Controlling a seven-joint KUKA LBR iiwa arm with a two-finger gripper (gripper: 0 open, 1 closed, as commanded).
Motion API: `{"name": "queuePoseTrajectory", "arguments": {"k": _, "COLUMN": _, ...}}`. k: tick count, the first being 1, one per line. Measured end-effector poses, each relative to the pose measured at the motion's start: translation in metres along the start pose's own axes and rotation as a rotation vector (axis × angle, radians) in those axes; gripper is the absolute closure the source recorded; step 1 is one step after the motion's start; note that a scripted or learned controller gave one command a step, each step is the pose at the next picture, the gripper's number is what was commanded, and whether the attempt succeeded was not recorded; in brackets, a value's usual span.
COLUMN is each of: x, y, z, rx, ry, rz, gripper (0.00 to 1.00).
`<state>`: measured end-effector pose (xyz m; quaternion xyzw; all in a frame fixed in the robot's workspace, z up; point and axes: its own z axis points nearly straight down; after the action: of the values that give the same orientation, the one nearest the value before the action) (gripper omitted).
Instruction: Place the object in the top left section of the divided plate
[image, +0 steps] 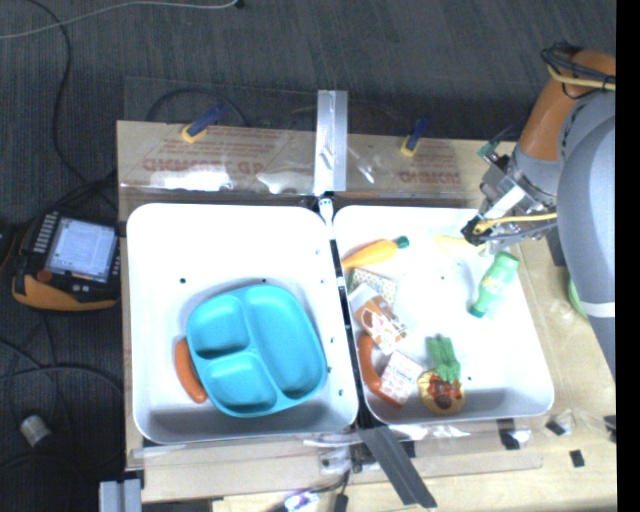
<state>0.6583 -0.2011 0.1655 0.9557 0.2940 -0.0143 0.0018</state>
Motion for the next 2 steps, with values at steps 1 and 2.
{"name": "queuePoseTrajectory", "arguments": {"k": 1, "x": -0.0009, "y": -0.0002, "z": -0.0081, "rx": 0.001, "ry": -0.004, "rz": -0.001, "gripper": 1.00}}
{"name": "queuePoseTrajectory", "arguments": {"k": 2, "x": -0.0019, "y": -0.0005, "z": -0.0158, "rx": 0.003, "ry": -0.008, "rz": -0.001, "gripper": 1.00}}
